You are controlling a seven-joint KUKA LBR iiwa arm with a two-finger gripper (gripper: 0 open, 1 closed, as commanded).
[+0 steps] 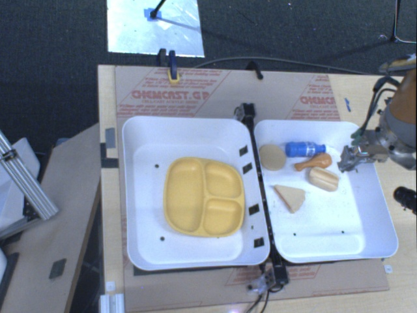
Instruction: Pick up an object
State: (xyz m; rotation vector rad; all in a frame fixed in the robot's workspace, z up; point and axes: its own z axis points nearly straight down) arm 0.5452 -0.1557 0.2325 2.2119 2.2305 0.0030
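While yellow tray fills left bin, foods in right bin

My metal claw looks dull grey. Both shallow white plastic bins have a smooth, faintly glossy finish. The yellow divided plastic tray looks smooth and matt. The pale wooden worktop is matt, and the brown printed cardboard sheet beneath the bins looks papery and flat.
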